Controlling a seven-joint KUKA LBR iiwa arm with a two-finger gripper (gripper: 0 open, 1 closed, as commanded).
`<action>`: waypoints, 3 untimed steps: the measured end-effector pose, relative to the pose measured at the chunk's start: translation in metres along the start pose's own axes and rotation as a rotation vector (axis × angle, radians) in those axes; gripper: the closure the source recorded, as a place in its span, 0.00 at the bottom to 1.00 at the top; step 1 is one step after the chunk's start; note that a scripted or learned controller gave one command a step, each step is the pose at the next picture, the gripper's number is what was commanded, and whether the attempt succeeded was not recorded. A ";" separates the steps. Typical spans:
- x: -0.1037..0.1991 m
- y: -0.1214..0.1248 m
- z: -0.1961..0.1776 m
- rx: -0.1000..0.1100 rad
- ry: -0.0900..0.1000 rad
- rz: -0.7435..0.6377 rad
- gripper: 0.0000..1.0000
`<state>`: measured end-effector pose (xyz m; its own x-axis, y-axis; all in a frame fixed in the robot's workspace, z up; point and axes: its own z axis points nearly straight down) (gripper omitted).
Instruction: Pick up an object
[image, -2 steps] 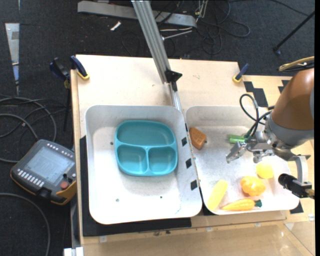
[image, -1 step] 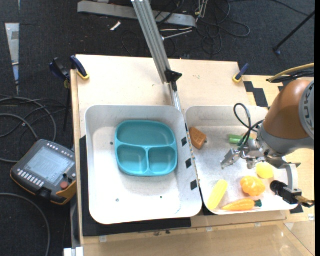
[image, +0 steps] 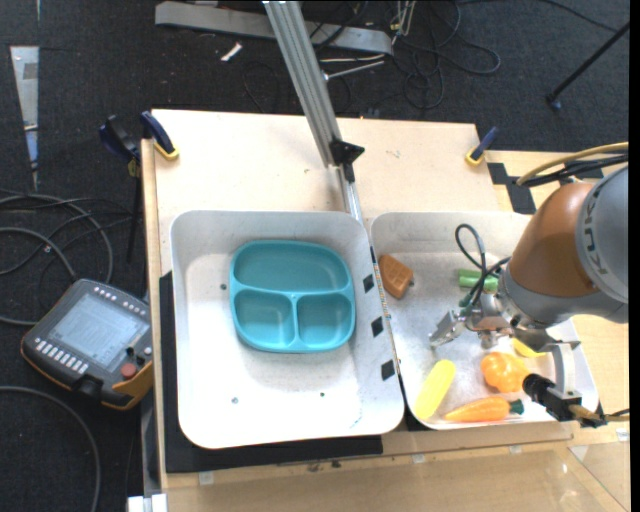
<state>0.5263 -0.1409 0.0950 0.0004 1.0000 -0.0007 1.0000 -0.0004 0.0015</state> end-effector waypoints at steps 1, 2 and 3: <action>0.000 0.001 -0.011 -0.002 0.000 0.000 1.00; 0.000 0.013 -0.063 -0.004 -0.001 -0.003 1.00; -0.009 0.014 -0.122 -0.005 -0.002 -0.003 1.00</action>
